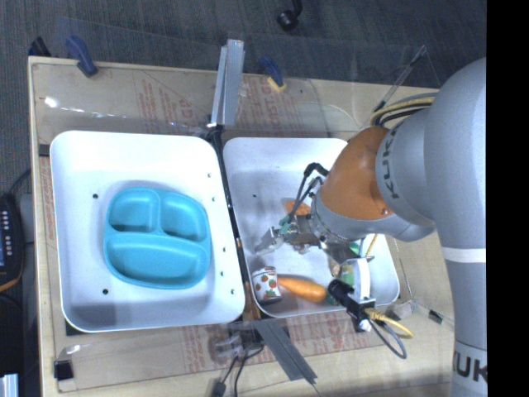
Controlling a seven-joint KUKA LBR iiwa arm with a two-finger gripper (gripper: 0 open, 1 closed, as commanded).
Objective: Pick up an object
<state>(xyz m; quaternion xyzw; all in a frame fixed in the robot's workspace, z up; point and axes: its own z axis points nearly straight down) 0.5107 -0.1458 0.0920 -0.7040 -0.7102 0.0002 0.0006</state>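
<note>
My gripper (285,235) reaches down into the right bin (256,168), near its middle, with the orange-banded wrist right above it. An orange carrot (302,288) lies by the bin's front wall, just below the gripper. Left of the carrot, in the front left corner, stands a small patterned cup (264,283). A small orange piece (299,209) peeks out beside the wrist. A green and white item (358,273) lies at the front right, partly hidden under the arm. I see nothing held in the gripper.
The left bin (74,164) holds a blue divided plate (157,238). A metal divider bar (227,81) stands up between the bins at the back. Blue clamps (83,56) sit on the bench's far edge. Yellow and black cables (376,314) trail past the right bin's front.
</note>
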